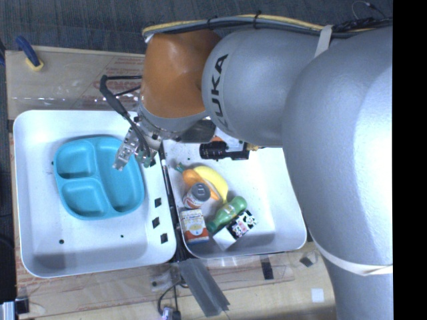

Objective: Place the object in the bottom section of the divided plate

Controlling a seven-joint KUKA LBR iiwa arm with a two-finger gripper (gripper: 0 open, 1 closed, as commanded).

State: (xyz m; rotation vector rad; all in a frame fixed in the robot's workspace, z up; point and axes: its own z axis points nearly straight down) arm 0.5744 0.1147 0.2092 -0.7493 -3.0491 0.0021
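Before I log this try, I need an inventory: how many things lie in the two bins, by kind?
Blue divided plate: 1
Banana: 1
Green bottle: 1
Small can: 1
Orange carton: 1
Black-and-white carton: 1
Total: 6

The arm (280, 79) is covering the right bin's (290, 209) upper part. The end effector (131, 151) is blurring, hiding part of the plate's (100, 179) right rim.
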